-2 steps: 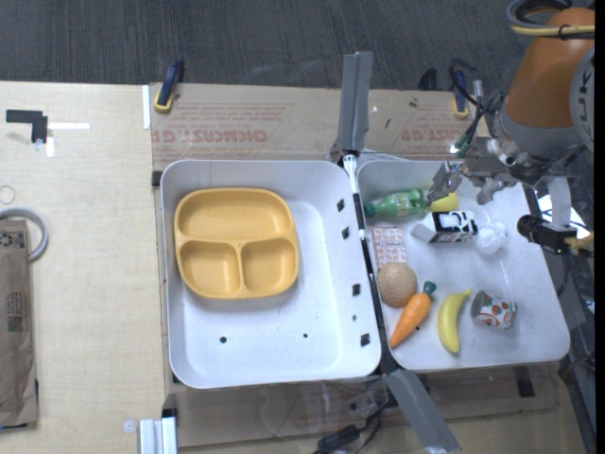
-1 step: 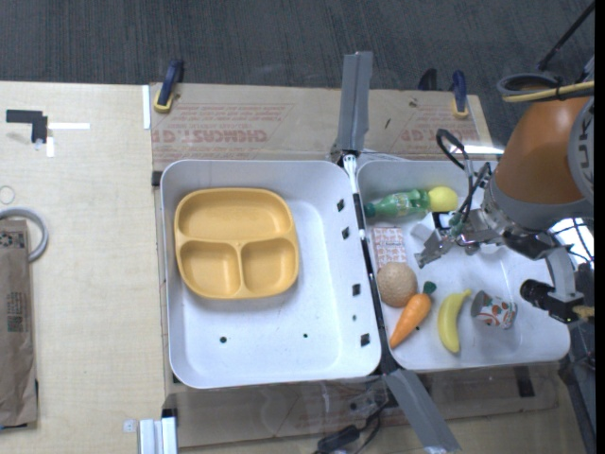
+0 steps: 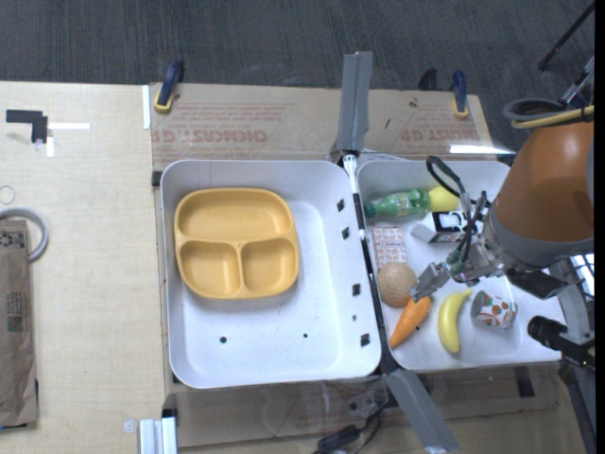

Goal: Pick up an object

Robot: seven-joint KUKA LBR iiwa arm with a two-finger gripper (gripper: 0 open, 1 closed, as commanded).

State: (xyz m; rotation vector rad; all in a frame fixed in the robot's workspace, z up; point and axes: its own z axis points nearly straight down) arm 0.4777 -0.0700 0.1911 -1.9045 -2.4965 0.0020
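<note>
Camera view is giving us the right bin (image 3: pixel 529 353), where the carrot (image 3: pixel 408 321) is lying at a slant just beside the round brown ball (image 3: pixel 396 283), with the banana (image 3: pixel 452 322) close on its other side and the small patterned cup (image 3: pixel 493 311) beyond that. We are watching the gripper (image 3: pixel 437 279) hanging just above the carrot's top end, fingers parted a little and gripping nothing. We are also seeing a green bottle (image 3: pixel 397 203) near the bin's far wall and a yellow divided plate (image 3: pixel 236 243) sitting in the left bin (image 3: pixel 274 362).
</note>
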